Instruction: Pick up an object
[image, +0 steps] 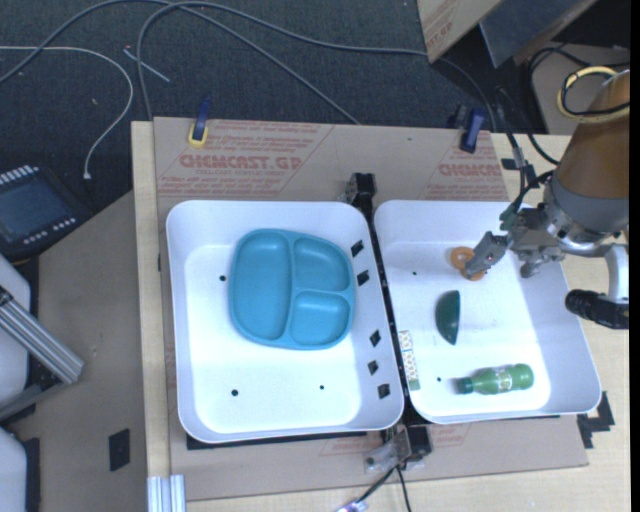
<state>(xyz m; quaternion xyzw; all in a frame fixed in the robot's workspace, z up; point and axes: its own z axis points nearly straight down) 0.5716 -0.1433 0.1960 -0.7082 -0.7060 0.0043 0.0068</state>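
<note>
The right bin (560, 330) holds three things. A small orange ring (461, 259) lies near its back, a dark green wedge-shaped piece (448, 315) in the middle, and a green bottle (496, 380) on its side near the front. My gripper (506, 260) hangs over the back of this bin, just right of the orange ring. It is open, and its left finger (483, 256) ends next to the ring. Nothing sits between the fingers.
The left bin (200, 330) carries a blue divided plate (292, 288). A black divider with clips (372, 300) runs between the bins. The arm's grey wrist (590, 200) stands over the right bin's far right corner. Cables trail behind the bench.
</note>
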